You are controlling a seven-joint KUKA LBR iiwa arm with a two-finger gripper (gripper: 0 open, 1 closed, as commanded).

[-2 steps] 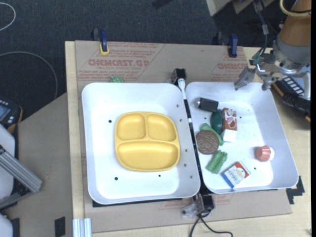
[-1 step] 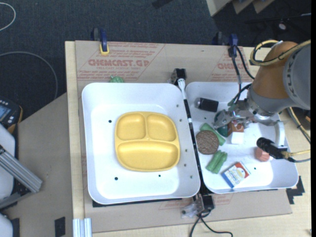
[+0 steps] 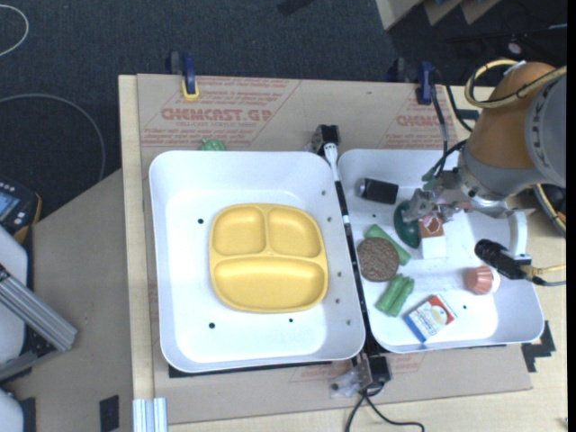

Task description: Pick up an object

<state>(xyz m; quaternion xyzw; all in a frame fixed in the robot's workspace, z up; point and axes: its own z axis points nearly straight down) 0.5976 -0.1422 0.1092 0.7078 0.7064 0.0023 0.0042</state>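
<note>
Objects for picking lie scattered in the right bin (image 3: 513, 327), beside the left bin (image 3: 171, 268) holding a yellow divided tray (image 3: 267, 257). Going down in size within the right bin: a brown disc (image 3: 378, 256) near its left wall, a green block (image 3: 394, 295) just below the disc, a blue-and-white packet (image 3: 429, 317), a pink piece (image 3: 481, 280). All look light and rigid; the block's long sides seem easiest to pinch. The gripper (image 3: 430, 212) hangs above the disc, over a dark green item (image 3: 408, 229); whether its jaws are apart is unclear.
</note>
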